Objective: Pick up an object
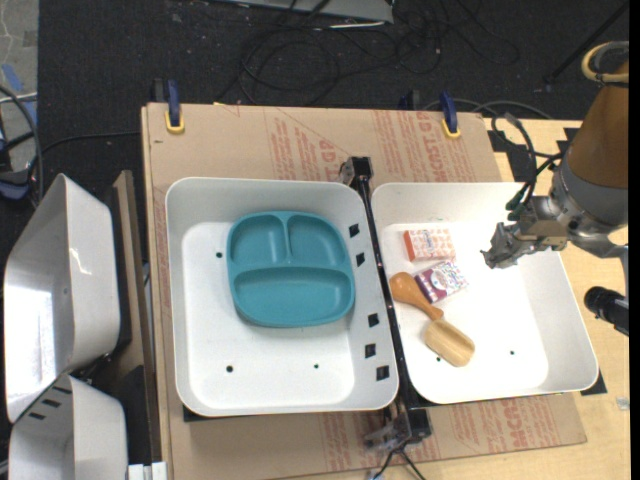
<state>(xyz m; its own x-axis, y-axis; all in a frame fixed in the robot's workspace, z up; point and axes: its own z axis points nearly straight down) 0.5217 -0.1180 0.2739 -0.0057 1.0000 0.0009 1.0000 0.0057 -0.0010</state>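
In the right bin (530, 363) lie three small things. A red and white box (429, 243) rests near the bin's left wall. Just below it is a small purple packet (441, 281). A wooden scoop (432, 320) stretches from beside the packet toward the bin's front. My gripper (497, 253) hangs over the right bin's upper right part, to the right of the box and packet and apart from them. Nothing shows between its fingers.
The left bin (200, 368) holds a teal divided plate (290, 268). A black divider with clips (378, 298) runs between the bins. Cardboard (300, 138) lies under both. White containers (55, 298) stand at the far left. Cables lie on the dark floor behind.
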